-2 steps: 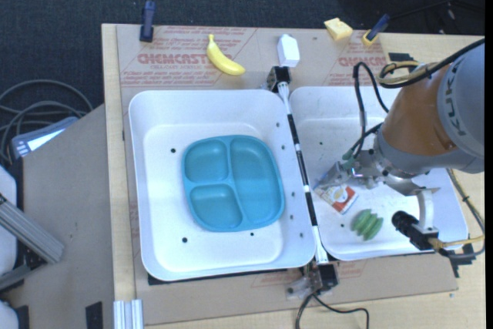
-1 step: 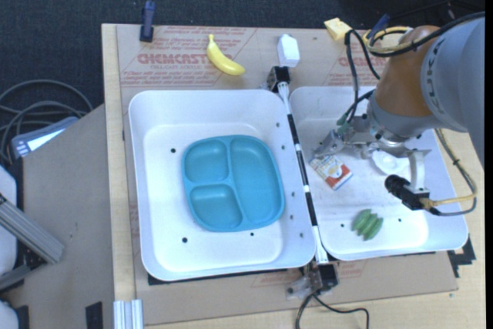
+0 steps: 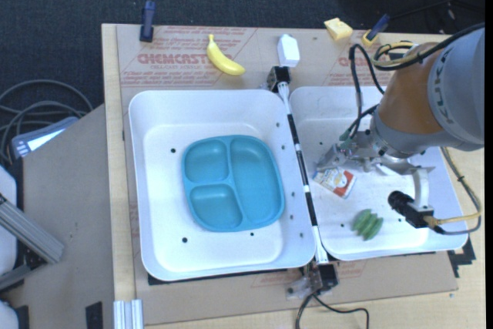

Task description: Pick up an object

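Camera view gives me the grey two-finger gripper (image 3: 339,159) low in the right shallow white bin (image 3: 331,108), right above a small red-and-white packet (image 3: 337,181); I cannot tell how the jaws stand. A green ridged object (image 3: 367,223) lies nearby. The blue sectioned plastic plate (image 3: 231,182) sits in the left white bin (image 3: 154,166).

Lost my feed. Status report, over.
Tool low in right bin, over red-and-white packet; grip unconfirmed. Green object nearby. Blue tray in left bin.

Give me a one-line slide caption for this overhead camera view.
Arm's gripper hovers over a small packet in the right bin, near a green toy.
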`<state>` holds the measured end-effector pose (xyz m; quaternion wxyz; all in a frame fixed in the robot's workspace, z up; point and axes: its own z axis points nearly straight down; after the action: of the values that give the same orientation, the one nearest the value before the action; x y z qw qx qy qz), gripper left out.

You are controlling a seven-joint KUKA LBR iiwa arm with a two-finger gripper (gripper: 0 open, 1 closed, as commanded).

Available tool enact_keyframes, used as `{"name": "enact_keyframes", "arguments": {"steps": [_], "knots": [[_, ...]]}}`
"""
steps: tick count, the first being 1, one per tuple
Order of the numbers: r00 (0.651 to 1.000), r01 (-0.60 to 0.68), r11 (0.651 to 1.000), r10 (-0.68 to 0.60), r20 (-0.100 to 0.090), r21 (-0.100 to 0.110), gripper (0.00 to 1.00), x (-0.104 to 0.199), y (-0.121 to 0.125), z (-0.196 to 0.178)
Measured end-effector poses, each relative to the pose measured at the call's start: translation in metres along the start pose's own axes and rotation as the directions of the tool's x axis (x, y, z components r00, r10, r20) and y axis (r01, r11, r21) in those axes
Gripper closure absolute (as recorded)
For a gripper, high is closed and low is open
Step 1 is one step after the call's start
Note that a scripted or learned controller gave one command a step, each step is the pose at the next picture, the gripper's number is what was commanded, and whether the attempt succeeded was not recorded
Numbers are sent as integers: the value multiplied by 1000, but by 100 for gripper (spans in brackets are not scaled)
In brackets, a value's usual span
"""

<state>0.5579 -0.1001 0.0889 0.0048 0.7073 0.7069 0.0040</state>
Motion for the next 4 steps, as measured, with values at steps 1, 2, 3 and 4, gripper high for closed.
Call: {"name": "enact_keyframes", "arguments": {"steps": [1,2,3,4], "knots": [[1000,-1,1000,1,0,0,0,8,-29,0],[1000,-1,1000,1,4,-3,100,7,-28,-10],[1000,-1,1000,1,4,-3,0,7,-29,-10],[1000,1,1000,-1,0,10,0,-24,23,-60]]}}
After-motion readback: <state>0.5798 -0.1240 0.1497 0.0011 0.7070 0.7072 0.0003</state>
